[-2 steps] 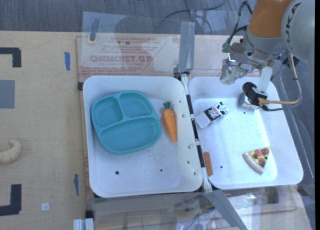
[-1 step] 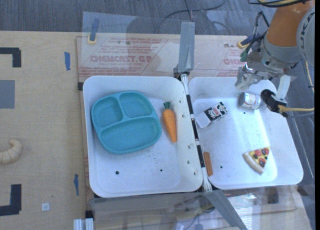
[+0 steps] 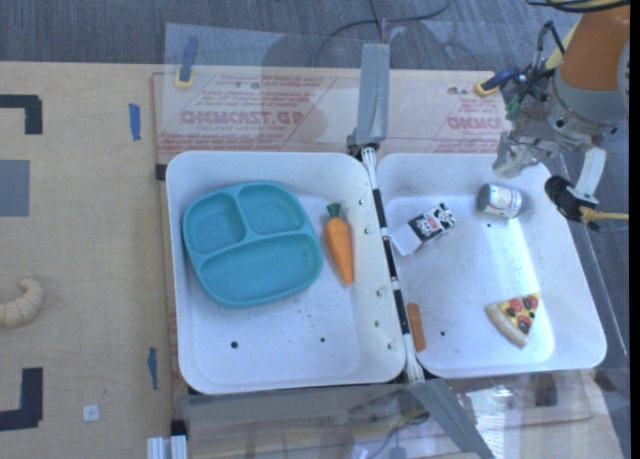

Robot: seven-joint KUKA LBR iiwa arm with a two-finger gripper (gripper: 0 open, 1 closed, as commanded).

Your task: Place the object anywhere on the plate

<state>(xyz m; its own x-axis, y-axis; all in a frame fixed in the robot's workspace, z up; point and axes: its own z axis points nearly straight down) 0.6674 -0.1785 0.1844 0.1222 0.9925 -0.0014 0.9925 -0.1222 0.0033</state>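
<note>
The gripper (image 3: 512,159) hangs just above the small silver metal can (image 3: 499,199), which lies on its side in the right shallow white bin (image 3: 570,277); its state cannot be told. The smooth, round can likely rolls, so grip it across its width. The glossy teal plastic plate (image 3: 250,242) has 3 compartments.

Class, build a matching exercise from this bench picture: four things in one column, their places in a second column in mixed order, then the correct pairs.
Things:
1. carrot
2. blue plate
3. pizza slice
4. silver can

Places:
A. right bin, near corner
B. left bin, middle
C. right bin, far side, below the end effector
D. left bin, beside the plate's right edge

Pairs: 1-D, 2-B, 3-A, 4-C
</note>
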